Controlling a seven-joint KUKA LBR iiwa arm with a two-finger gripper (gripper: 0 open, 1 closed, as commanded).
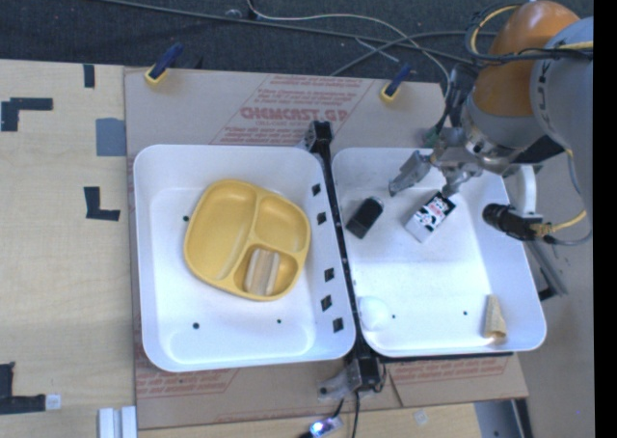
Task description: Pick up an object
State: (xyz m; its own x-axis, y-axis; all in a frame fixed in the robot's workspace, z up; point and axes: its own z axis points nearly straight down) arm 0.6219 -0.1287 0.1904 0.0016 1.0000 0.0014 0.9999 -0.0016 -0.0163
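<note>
1. The jaws of the gripper (pixel 434 176) stand open above the upper part of the right bin (pixel 511 277); one finger points to the left, the other down toward a small white box (pixel 430 215). Nothing is between them.
2. The box, white with a black print, lies tilted on the bin floor just under the lower finger; I cannot tell if they touch.
3. I judge that the step in hand is the approach: the jaws are spread and near the box, but no grasp is made yet.
4. The next move, as I see it, calls for the jaws to come down around the box, one finger on each side, and then to close. The box lies at a slant, so the wrist may need some turn.
5. The right bin also holds a black block (pixel 363 217), near the box on its left, and a tan cone-like piece (pixel 494 318) at the lower right corner.
6. The left bin (pixel 164 262) holds a yellow tray (pixel 227 224) with compartments; in its lower compartment lies a pale beige thing (pixel 260 270).
7. Both bins rest on a cardboard sheet (pixel 289 113) on the worktop.
</note>
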